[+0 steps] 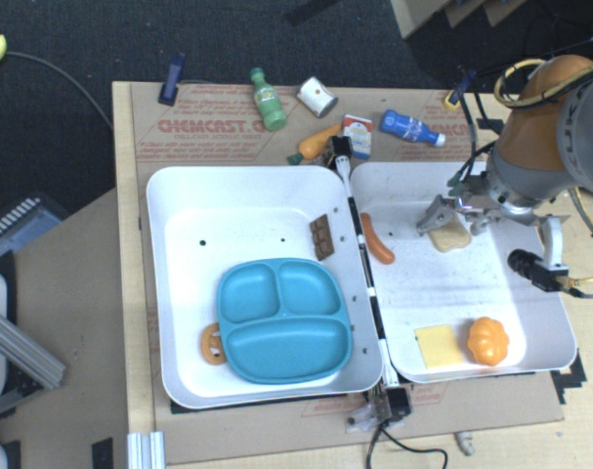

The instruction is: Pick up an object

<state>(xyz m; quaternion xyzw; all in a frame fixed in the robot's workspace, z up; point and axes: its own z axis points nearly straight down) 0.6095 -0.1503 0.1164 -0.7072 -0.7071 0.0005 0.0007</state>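
Left white bin (179,262): a blue three-compartment plastic plate (281,319), a brown pretzel (212,344) tucked at its left edge. Right white bin (550,330): an orange sausage (377,239) by the divider, a yellow cheese square (437,345), an orange pepper (487,340). The gripper (456,221) is down on a beige bread piece (451,236); how its fingers stand I cannot tell.

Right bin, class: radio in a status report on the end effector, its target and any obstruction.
End effector low over beige piece in right bin; grip unconfirmed. Hot dog, yellow square, orange item apart from it. Nothing blocking.
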